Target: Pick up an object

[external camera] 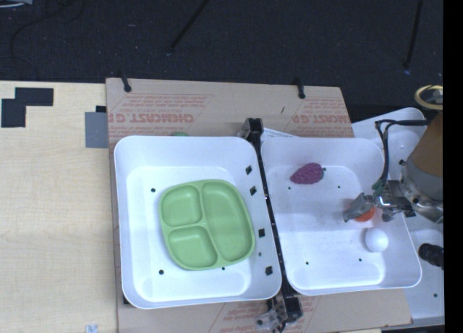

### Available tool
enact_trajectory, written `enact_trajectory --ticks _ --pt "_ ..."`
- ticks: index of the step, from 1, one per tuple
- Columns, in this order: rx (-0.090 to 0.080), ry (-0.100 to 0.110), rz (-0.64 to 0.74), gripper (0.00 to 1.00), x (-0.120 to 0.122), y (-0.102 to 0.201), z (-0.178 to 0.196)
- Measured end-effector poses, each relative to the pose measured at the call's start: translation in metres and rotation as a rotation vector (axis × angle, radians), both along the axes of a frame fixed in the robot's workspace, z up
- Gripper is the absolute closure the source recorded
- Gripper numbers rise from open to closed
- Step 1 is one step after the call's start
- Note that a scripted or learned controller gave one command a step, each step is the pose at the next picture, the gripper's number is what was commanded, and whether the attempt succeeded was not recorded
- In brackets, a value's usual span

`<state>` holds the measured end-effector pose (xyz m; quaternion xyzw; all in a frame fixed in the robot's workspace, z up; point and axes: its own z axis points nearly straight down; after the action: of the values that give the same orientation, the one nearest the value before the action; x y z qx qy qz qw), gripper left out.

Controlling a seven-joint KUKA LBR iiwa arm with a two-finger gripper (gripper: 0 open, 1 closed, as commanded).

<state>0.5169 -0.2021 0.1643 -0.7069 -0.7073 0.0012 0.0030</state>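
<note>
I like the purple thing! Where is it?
The purple thing lies in the right bin, near its back wall, apart from the white ball and the gripper.

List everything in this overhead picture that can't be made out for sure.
- Orange object, right bin: the gripper covers most of it, so its shape and whether it is gripped are unclear.
- Arm: cut off by the right edge.
- Small green thing behind the left bin: hidden by the bin's far rim.
- Purple object: too small and blurred to identify.
</note>
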Motion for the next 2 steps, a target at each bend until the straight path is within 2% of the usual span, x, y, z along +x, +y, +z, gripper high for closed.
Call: enact_trajectory --ticks 1,2 --pt "0.001 0.002 -0.001 0.0 -0.003 -0.003 -0.063" --pt "-0.001 -0.003 -0.001 0.0 -0.003 -0.002 -0.077"
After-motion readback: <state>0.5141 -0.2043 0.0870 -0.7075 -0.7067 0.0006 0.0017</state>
